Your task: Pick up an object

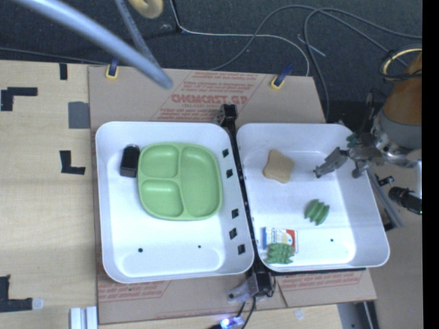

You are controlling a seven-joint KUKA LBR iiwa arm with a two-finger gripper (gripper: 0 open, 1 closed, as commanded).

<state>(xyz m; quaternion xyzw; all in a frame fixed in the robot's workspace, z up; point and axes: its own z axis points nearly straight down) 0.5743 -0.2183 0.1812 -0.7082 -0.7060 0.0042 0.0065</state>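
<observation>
My gripper (340, 169) hangs over the right side of the right bin (357, 252), open, its two dark fingers spread apart with nothing between them. A tan, bread-like piece (278, 166) lies to its left in the upper part of that bin. Below the gripper and a little to its left sits a small green ridged object (317, 212). At the bin's front left corner lies a red-and-white packet (281, 238) with a green leafy item (279, 253) on its near edge. None of these touch the gripper.
The left bin (164, 262) holds a green divided plate (180, 181) and a small black block (129, 161) beside the plate's left edge. A black divider (236, 184) with clips runs between the bins. Cables (295, 26) trail across the dark surface behind.
</observation>
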